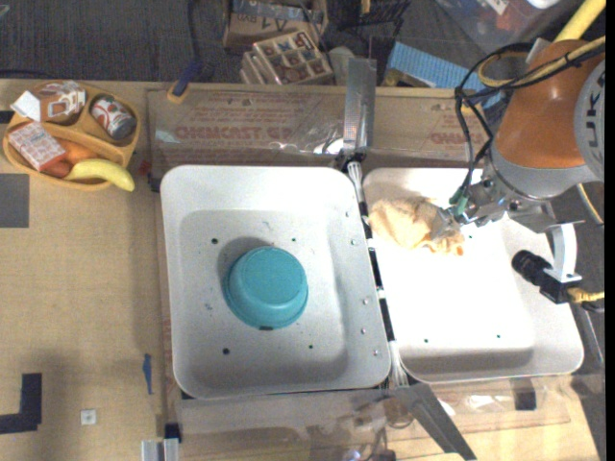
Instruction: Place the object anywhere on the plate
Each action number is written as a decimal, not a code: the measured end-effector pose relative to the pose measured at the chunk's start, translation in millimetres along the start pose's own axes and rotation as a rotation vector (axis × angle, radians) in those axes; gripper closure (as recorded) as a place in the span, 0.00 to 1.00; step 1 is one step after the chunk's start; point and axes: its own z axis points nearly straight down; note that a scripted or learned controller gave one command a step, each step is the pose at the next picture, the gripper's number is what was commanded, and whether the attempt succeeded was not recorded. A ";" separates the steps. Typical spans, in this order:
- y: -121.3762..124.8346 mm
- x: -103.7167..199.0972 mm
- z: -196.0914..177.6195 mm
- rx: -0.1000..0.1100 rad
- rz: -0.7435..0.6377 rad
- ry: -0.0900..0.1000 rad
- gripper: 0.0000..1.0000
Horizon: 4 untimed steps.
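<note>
Camera view, object: pale cream, lumpy soft thing (404, 221) with an orange bit, lying at the right bin's (490, 349) far-left corner.
Gripper (452, 217): at its right edge; finger state unclear.
Plate: teal plate (267, 286), left bin (192, 257).

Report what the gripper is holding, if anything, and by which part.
Cannot be told. The gripper is down at the right edge of the pale yellow soft object in the right bin, touching or nearly so; no hold is visible.

Robot lab, bench w/ white bins (183, 286), loose cables (476, 84), clutter
</note>
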 end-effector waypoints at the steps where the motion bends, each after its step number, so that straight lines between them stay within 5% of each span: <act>1: 0.8 -1.3 -17.9 0.000 0.002 0.002 1.00; 4: -4.0 157.4 -6.5 -0.002 -1.184 0.005 1.00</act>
